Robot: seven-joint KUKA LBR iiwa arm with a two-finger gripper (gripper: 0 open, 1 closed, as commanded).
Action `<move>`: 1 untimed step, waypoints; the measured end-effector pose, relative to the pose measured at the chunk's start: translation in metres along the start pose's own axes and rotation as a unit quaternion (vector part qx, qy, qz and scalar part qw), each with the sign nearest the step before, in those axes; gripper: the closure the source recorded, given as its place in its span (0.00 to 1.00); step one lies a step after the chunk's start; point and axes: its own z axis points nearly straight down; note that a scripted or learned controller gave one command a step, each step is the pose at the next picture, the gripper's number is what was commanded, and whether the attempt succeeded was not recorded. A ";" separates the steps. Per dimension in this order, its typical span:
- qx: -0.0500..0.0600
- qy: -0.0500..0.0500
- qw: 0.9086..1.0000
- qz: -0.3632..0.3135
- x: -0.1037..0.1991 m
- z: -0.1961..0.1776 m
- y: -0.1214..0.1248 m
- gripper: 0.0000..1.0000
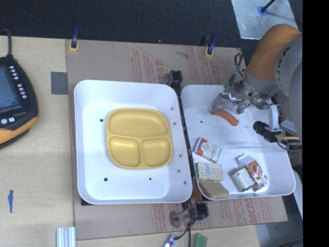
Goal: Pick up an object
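In the right bin [288,189], my gripper [229,106] hangs low over the far part, its fingers spread open. An orange-red sausage-shaped toy [226,117] lies on the bin floor just in front of and below the gripper; nothing sits between the fingers. Further toward the front lie a small red-and-white carton [207,150], a green patterned box [209,171], a brown bread-like slice [214,190] and a red-and-white packet [250,174].
The left bin [90,179] holds a yellow divided plate [139,138]. A black part [264,130] juts over the right bin's right side beside the arm. A teach pendant [13,102] lies on the bench at far left.
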 end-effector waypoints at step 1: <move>0.003 0.001 1.000 0.000 -0.022 0.001 -0.013 0.00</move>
